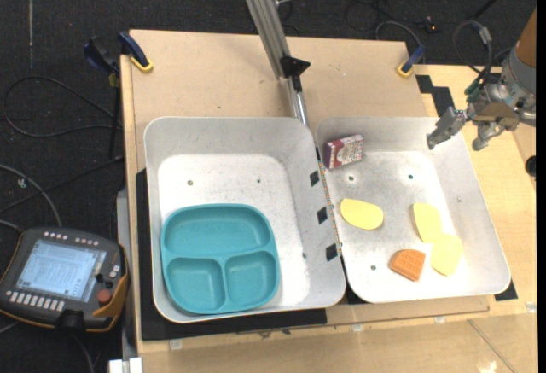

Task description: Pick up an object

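The right bin [478, 277] holds a small maroon and white carton [344, 151] near its far left corner. A yellow oval piece [362, 214] lies mid-left in it. Two pale yellow pieces [426, 221] [445, 254] and an orange wedge [408, 264] sit toward its front right. My gripper [465, 130] hangs above the bin's far right edge, open, with nothing between its fingers. It is well to the right of the carton and apart from every object.
The left bin [162, 149] holds a teal divided tray [220, 258]. A slanted metal pole [264, 8] rises behind the bins. Clamps [135, 53] [409, 63] sit at the bench's back corners. A teach pendant [60, 276] lies off the bench at the left.
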You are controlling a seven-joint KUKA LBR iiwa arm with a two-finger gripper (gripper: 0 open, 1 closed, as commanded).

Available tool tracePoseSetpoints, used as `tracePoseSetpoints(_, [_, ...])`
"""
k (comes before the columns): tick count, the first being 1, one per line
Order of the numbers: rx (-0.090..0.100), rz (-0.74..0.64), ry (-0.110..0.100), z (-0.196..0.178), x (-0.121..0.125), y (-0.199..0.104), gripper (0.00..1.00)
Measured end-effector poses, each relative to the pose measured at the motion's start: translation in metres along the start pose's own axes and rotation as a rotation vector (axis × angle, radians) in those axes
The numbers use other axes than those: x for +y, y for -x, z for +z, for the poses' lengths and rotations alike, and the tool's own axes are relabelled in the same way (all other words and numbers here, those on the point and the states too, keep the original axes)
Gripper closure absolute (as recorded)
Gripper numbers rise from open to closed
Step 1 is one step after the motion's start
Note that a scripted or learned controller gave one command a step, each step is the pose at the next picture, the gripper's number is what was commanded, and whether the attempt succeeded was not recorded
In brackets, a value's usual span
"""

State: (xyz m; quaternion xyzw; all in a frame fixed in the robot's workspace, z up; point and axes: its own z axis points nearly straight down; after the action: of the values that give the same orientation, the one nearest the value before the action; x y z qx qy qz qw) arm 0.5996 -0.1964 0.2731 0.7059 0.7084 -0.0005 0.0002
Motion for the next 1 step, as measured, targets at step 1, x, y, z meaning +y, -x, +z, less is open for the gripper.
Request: tracePoseSetpoints(1, [-0.001,-0.003,0.002,-0.0102,0.0007,-0.0003,1.0])
